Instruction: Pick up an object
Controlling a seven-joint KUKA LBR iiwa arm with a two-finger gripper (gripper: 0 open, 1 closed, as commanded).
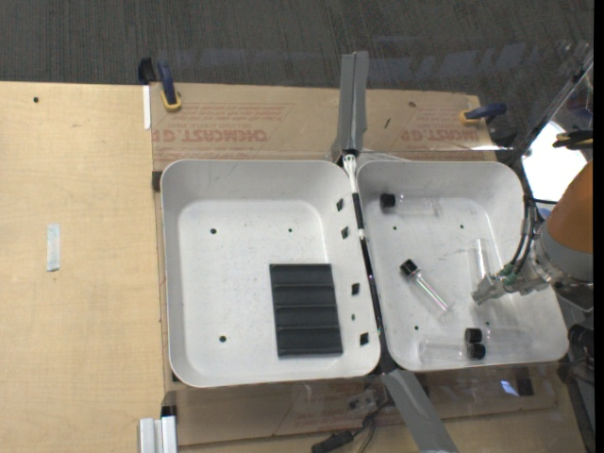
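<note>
In the right bin (444, 182) lie several clear plastic tubes with black caps. One tube (424, 287) lies at a slant near the bin's middle. Another (389, 200) rests near the far left corner, and a third (474, 343) lies by the near wall. My gripper (489, 289) reaches in from the right and hangs low over the bin's right half, just right of the slanted tube and beside a faint upright clear tube (481, 258). I see nothing clearly between its fingers. A black ribbed rectangular block (305, 310) lies flat in the left bin (189, 253).
The grey arm with its orange band (574, 217) leans over the right bin's right wall. A grey divider post (353, 102) stands behind the seam between the bins. Clamps (166, 88) hold cardboard at the back. Bare wooden bench (75, 253) spreads to the left.
</note>
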